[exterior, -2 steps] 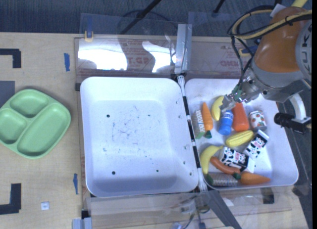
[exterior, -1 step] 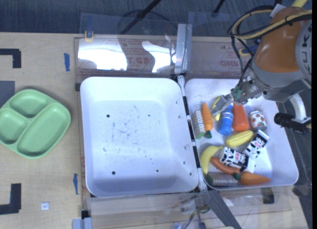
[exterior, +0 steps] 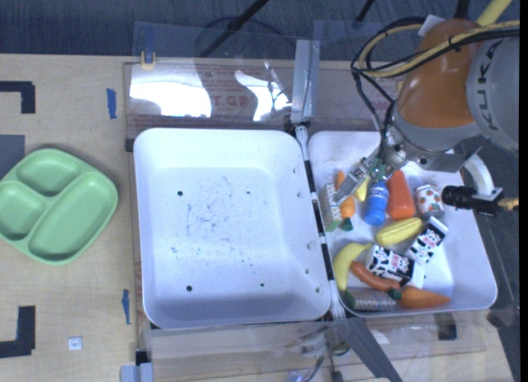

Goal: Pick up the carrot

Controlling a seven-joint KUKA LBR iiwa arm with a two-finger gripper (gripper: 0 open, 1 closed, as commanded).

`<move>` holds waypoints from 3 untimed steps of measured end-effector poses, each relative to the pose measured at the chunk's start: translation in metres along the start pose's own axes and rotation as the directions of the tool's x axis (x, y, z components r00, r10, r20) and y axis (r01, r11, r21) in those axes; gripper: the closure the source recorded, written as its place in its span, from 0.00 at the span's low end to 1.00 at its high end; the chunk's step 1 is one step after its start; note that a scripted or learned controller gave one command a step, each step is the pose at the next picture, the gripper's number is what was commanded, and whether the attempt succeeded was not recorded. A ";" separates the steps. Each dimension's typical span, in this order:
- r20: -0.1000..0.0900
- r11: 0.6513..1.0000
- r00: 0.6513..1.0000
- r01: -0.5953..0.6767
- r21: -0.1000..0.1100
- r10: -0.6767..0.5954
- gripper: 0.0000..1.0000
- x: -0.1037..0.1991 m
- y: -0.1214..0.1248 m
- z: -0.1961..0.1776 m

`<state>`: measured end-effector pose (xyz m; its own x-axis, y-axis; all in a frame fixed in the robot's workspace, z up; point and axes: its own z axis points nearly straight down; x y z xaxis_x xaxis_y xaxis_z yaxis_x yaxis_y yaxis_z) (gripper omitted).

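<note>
In the right-hand bin (exterior: 470, 285), up around its 11 o'clock corner, I'm seeing the tool (exterior: 356, 181) hanging low over the toy pile, with the arm (exterior: 450, 75) coming in from 3 o'clock. Honestly I can't tell what state the tool is in, the tip is just a small grey blur against the clutter, so I'm not calling a grab.

The carrot (exterior: 426, 296) I'm going for is lying flat down at 6 o'clock of that bin, almost against the front wall, long axis running roughly 9-to-3. A second orange stick (exterior: 373, 277) is lying just beside it toward 10 o'clock, half tucked under the cow-print box (exterior: 390, 263), and that could be another carrot, I'm not sure. There's also an upright orange piece (exterior: 401, 195) right by the tool next to the blue bottle (exterior: 376, 204), which is making me nervous about a wrong pick.

So I'm reading this as the approach step, nothing lifted yet. Next move, as I'm judging it: the tool needs to be travelling toward 6 o'clock, well apart from where it is now, over the yellow banana (exterior: 398, 231), then coming down across the carrot's narrow width. The front wall is close, so there's not much room for a finger on that side.

The left bin (exterior: 223, 224) and the green plate (exterior: 54, 205) on the desk (exterior: 66, 323) aren't part of this.
</note>
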<state>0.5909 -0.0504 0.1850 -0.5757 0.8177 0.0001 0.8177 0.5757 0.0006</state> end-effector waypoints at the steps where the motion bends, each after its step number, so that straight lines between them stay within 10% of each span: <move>1: 0.000 0.995 0.995 -0.102 0.000 0.102 0.00 -0.060 -0.044 0.030; 3: 0.000 1.000 1.000 0.015 0.000 -0.015 0.00 0.070 -0.016 0.000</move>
<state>0.5376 -0.0024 0.1846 -0.5881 0.8088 0.0006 0.8088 0.5881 0.0004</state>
